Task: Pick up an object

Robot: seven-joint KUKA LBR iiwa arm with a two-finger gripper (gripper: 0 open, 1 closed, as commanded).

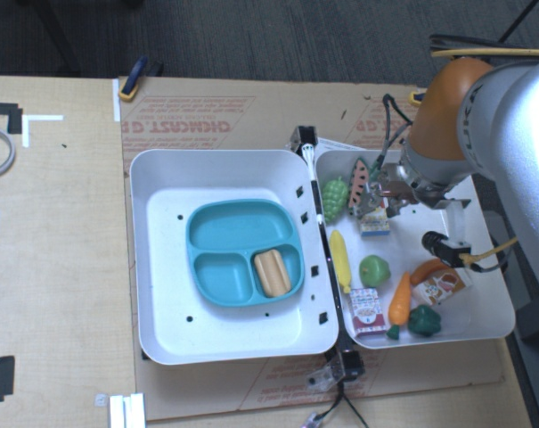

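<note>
My gripper (373,201) is low over the back left part of the right bin (483,328). Just below it in the image lies a small white and blue box (375,226). A pink watermelon slice (361,180) and a bunch of green grapes (334,198) sit right beside the gripper on its left. Further forward in the same bin lie a yellow corn cob (339,259), a green lime (374,270), an orange carrot (400,300), a red and white carton (367,311), a green broccoli piece (424,321) and an orange packet (439,285).
The left bin (162,328) holds a teal divided plate (224,230) with a tan bread roll (271,272) in its front right compartment. The grey arm with its orange band (447,105) reaches in over the right bin's back right. A black cable (447,244) hangs near the packet.
</note>
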